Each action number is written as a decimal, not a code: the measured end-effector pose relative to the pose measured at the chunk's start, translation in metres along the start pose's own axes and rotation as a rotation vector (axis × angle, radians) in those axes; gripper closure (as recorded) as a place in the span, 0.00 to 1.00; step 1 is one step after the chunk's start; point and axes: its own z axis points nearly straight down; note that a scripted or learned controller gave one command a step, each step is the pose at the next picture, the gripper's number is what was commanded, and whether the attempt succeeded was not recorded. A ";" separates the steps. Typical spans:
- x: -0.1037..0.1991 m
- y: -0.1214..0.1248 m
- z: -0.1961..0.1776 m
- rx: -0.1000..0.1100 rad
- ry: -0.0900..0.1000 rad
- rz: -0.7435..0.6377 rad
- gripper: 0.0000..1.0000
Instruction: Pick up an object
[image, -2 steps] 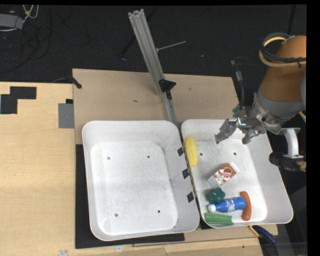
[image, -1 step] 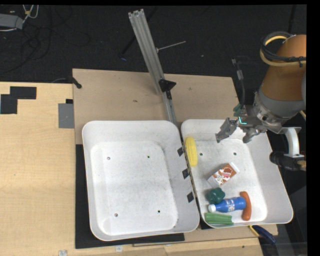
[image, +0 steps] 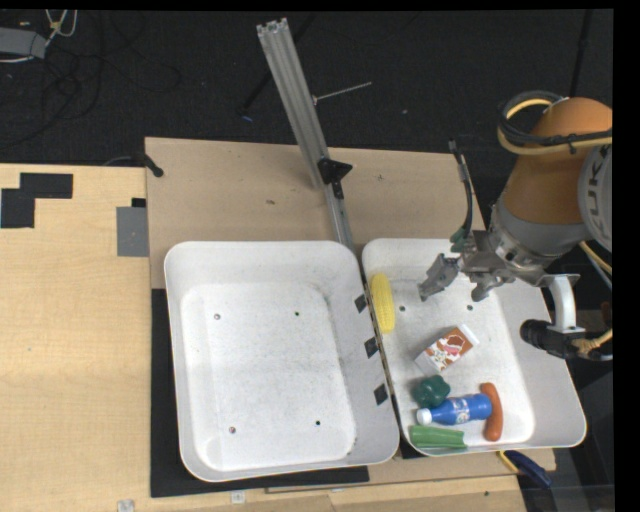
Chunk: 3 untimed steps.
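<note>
Two shallow white bins sit side by side; the right bin (image: 540, 425) holds a yellow corn cob (image: 382, 302) at its left edge, while the open, empty two-finger gripper (image: 459, 280) hovers above.

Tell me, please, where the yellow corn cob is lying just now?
The corn cob lies in the right bin, along its left wall beside the divider between the bins, up-left of the red-and-white carton.
</note>
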 end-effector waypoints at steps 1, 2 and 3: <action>0.005 -0.003 0.044 0.001 0.000 0.001 0.00; -0.002 0.001 0.094 0.001 0.000 0.002 0.00; -0.004 0.002 0.081 -0.003 0.000 0.009 1.00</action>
